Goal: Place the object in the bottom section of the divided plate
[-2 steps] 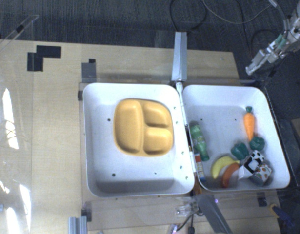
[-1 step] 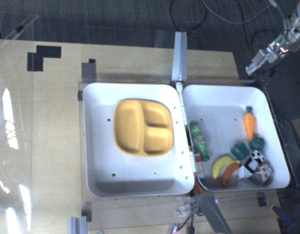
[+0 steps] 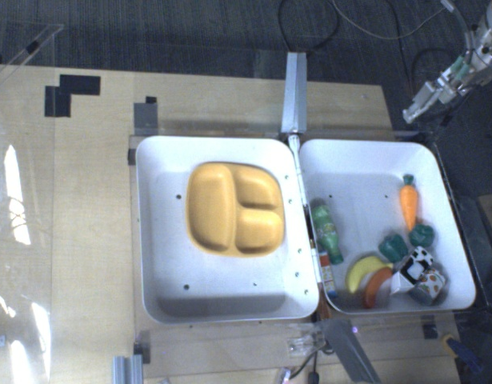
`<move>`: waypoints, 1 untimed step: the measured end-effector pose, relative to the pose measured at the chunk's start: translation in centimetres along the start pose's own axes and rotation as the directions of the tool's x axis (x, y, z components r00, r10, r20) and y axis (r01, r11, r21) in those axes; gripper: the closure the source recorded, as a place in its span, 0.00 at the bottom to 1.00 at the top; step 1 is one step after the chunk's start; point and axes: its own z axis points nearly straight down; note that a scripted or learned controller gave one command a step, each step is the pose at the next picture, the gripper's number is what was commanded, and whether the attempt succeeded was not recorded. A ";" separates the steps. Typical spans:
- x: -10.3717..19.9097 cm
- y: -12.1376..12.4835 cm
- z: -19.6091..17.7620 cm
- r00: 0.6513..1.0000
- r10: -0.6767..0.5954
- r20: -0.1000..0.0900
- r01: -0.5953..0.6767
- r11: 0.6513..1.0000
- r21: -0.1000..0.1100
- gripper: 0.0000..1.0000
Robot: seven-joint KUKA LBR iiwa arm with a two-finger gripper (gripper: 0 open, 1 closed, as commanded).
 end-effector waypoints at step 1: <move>0.0 0.0 0.0 1.000 0.000 0.000 0.000 1.000 0.000 0.00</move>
